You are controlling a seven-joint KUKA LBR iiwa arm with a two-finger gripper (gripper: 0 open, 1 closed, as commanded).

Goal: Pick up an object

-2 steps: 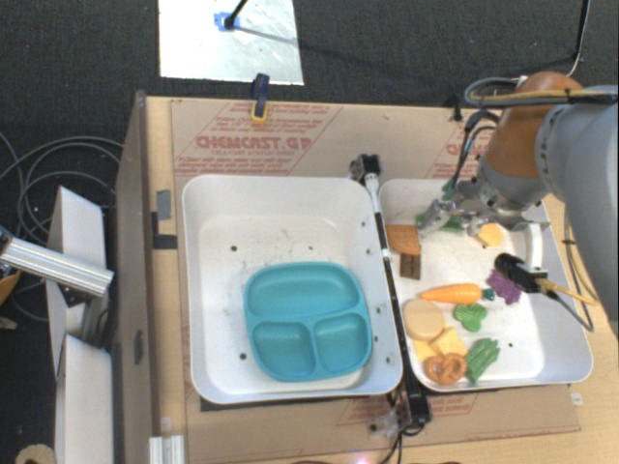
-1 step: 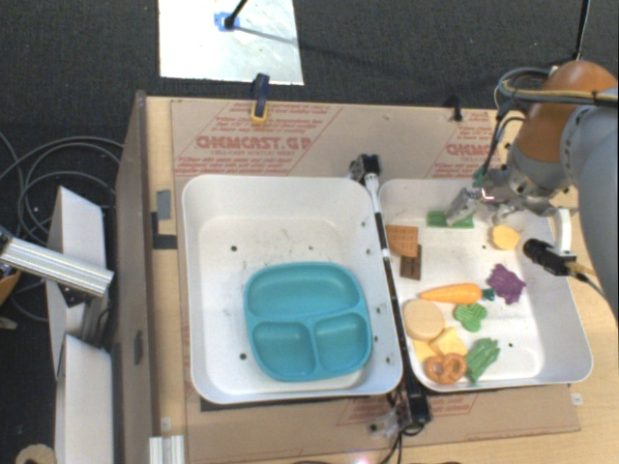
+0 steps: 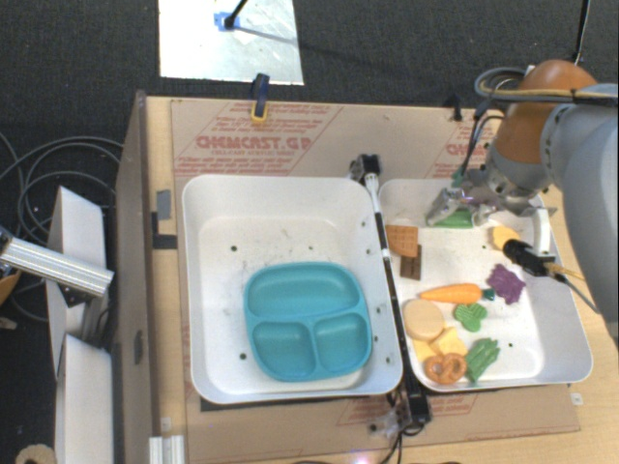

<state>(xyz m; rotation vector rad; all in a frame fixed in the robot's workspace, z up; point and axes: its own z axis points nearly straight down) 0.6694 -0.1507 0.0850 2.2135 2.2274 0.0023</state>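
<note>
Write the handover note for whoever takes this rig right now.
Pincer: low at the far end of the right bin, by a green item; grip state unreadable.
Right bin also holds: carrot, purple grapes, brown blocks, round cracker, cheese piece, pretzel, green leafy pieces.
Left bin: blue divided tray.
Done: nothing visibly lifted.
Left: grasp and raise one object.

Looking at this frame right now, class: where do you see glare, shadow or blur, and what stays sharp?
In the camera view, lighting is even and soft; the crinkled silver foil sheet on the dark floor glares brightest; the teal three-compartment plastic tray carries a mild sheen and a faint shadow; the toy orange carrot looks sharp, while the grey arm's tool is slightly soft.
</note>
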